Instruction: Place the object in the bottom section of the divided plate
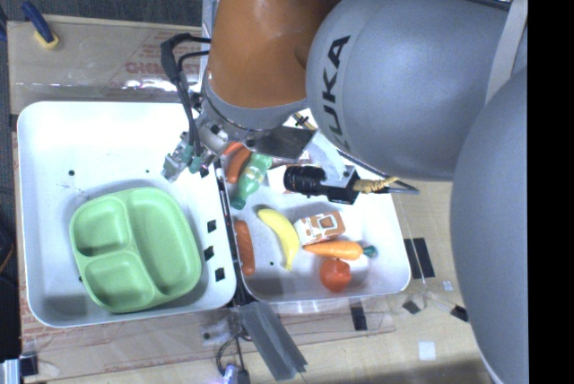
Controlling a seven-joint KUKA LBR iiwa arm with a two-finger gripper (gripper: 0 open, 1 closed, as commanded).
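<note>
A: Report the left bin.
B: The shallow white left bin (40, 149) holds 1 light green plastic divided plate (134, 248) with 3 sections.

A: And the jaws?
B: The gripper (184, 160) hangs near the divider between the 2 bins; jaws state: cannot tell.

A: Right bin?
B: The shallow white right bin (395, 270) holds a green bottle (249, 178), brown sausage (244, 246), yellow banana (280, 234), orange carrot (336, 249) and red tomato (335, 274).

Bench (81, 50): two shallow white bins side by side, left bin (45, 140), right bin (395, 270). Blue clip (40, 23) at far left corner.
</note>
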